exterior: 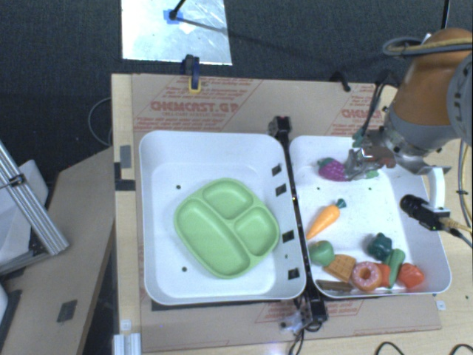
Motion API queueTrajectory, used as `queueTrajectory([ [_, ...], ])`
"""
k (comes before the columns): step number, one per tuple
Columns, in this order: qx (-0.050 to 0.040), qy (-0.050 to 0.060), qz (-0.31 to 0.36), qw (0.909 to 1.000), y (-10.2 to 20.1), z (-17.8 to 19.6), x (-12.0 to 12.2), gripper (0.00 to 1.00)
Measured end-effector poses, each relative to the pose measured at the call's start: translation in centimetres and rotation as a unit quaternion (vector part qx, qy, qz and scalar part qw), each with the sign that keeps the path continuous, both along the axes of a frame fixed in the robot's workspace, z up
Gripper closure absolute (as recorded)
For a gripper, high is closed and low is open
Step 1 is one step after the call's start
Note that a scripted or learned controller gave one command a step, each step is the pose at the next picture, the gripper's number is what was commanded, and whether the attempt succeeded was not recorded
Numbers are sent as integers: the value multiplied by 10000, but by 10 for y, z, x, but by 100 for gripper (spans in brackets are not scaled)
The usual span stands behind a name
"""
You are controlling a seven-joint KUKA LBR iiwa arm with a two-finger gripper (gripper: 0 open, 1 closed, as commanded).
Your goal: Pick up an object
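Tool [360,163] low in the right bin's far end, right beside the purple grapes [333,170].

How far its fingers stand apart I cannot tell, nor whether they touch the grapes, which lie on the bin floor. Right bin [436,268] count: one grape bunch, one carrot [324,220], one pink donut [366,275], one waffle [341,266], plus several toy foods crowded along the near wall. Left bin [162,198]: one green divided plate [225,228] with three compartments. Both bins sit on the worktop [214,102].

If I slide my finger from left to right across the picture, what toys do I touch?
Green divided plate → carrot → purple grapes → gripper → pink donut → red piece at the bin's right corner.
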State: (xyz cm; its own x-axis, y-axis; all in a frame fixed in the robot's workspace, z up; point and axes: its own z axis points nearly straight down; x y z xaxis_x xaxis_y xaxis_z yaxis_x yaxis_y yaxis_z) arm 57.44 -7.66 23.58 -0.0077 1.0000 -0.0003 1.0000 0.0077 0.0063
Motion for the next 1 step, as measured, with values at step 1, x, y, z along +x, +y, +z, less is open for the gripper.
queueTrajectory([
  [1, 4, 0, 5, 10000, 30, 3, 47, 100],
])
